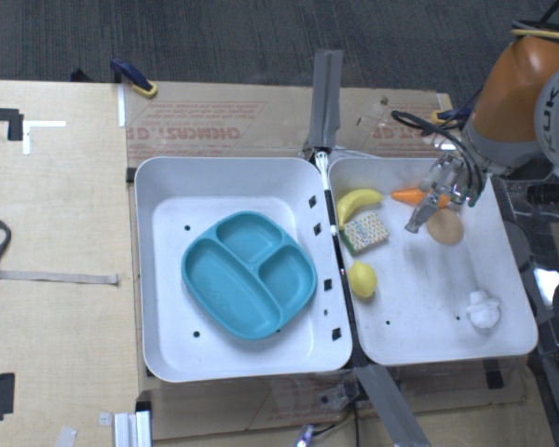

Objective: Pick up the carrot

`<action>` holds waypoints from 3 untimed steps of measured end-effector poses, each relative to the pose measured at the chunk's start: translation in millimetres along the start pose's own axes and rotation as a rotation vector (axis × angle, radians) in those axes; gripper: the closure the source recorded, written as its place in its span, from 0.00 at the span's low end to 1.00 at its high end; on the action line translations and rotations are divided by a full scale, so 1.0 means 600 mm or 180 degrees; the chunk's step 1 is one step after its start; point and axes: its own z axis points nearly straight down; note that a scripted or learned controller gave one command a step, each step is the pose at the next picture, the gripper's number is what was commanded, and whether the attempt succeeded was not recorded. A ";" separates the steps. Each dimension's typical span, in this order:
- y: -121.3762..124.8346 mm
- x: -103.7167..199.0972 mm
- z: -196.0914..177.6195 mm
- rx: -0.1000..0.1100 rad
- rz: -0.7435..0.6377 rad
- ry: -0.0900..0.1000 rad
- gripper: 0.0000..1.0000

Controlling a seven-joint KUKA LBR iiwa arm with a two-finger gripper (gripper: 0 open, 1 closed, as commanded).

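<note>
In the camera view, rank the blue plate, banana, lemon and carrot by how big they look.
1. Blue plate, by far the largest.
2. Banana.
3. Lemon, rounder but shorter than the banana.
4. Carrot, though the gripper covers part of it, so its rank against the lemon is unsure.

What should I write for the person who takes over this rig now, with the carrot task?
Gripper: low in the right bin, near its far side, right beside the carrot. I cannot tell if it is open or shut, and no grasp is visible.
Carrot: lies on the bin floor, just right of the banana, with a tan round item close by.
Other things: sponge and lemon along the left wall, a white item at the near right. The blue plate is in the left bin.
Done: approach to the carrot.
Left: grasp and lift it.
</note>
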 end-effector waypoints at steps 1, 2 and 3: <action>-0.021 -0.019 -0.003 0.0001 0.0004 -0.0001 0.00; -0.021 -0.019 -0.003 0.0001 0.0001 -0.0001 0.00; -0.020 -0.019 -0.003 0.0000 0.0001 -0.0001 0.00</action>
